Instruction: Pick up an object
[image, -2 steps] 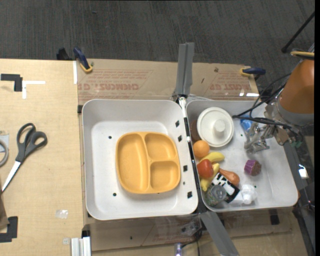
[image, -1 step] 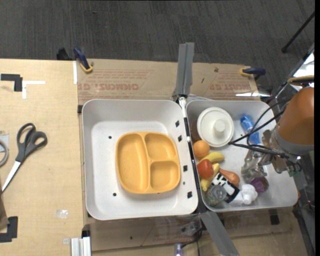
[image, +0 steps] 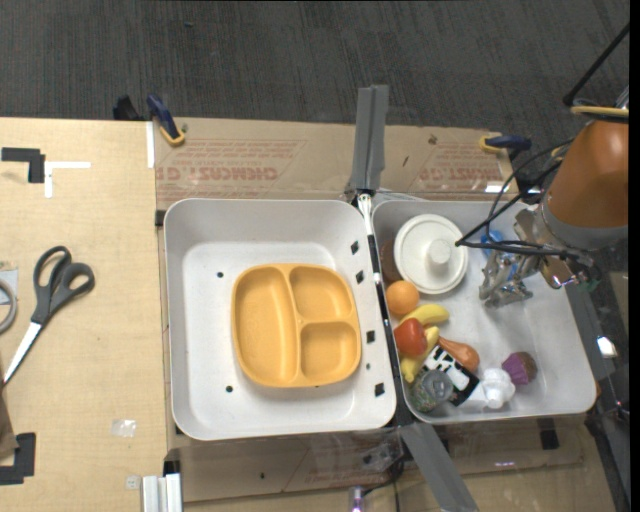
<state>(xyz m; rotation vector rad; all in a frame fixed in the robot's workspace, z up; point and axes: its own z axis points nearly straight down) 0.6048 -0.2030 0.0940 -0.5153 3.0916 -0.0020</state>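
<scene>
A dark grey ribbed floor (image: 300, 50) fills the band at twelve o'clock. Below it lies a light plywood bench top (image: 80, 400), running from nine down to seven o'clock. A sheet of brown printed cardboard (image: 250, 160) sits just under the floor band, held by a blue clamp (image: 165, 118) at eleven o'clock. Black-handled scissors (image: 45, 300) rest on the plywood at nine o'clock. Lighting is even and soft.

Orange divided plate (image: 297, 324) in left bin (image: 190, 400), hand (image: 507, 280) over right bin (image: 560, 400), toys at its left
</scene>
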